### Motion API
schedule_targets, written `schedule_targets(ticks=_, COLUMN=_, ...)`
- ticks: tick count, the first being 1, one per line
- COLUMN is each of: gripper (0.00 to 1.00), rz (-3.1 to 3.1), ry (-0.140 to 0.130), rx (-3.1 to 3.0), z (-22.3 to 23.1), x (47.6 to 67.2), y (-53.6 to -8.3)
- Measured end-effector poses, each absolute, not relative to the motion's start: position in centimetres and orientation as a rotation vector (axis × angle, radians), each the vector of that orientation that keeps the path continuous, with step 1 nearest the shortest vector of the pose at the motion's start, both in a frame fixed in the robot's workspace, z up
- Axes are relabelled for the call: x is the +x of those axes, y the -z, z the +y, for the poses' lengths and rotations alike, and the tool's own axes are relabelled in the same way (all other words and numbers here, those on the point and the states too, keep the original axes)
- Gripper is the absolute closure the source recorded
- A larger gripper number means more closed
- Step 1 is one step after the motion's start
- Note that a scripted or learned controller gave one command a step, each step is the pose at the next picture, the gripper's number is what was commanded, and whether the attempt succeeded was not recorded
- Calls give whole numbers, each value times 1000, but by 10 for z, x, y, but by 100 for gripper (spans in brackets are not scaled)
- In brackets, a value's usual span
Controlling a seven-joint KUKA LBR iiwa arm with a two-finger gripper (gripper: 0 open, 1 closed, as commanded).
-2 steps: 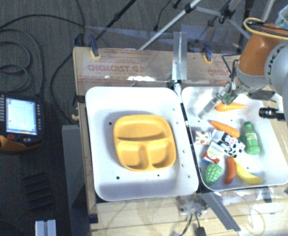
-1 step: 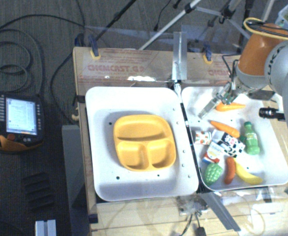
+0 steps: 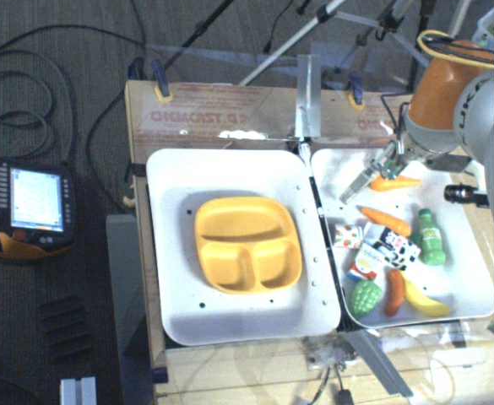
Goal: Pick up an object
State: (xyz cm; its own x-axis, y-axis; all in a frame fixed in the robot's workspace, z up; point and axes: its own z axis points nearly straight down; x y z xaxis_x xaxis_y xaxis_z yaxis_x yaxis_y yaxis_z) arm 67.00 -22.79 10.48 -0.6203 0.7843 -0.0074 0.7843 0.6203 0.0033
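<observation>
**Toy food crowds the right bin, arm at its far corner**

Nearest the camera, the right bin (image 3: 475, 306) holds a yellow banana (image 3: 424, 300), a red sausage (image 3: 393, 291), a green bumpy fruit (image 3: 365, 296), a green bottle (image 3: 430, 238), small printed cartons (image 3: 382, 251) and two carrots (image 3: 386, 219). Beside it, the left bin (image 3: 171, 184) carries a yellow divided tray (image 3: 248, 243). Both sit on the surface (image 3: 204, 116). A grey arm (image 3: 449, 108) reaches over the right bin's far corner; its end effector (image 3: 388, 169) hangs just above the farther carrot, fingers too blurred to tell whether they are spread.
</observation>
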Motion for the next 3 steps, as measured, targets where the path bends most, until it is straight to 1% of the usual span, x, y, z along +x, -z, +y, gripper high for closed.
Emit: schedule_targets(ticks=3, gripper=0, rz=2820, ry=1, rx=1365, z=-228, x=670, y=-105)
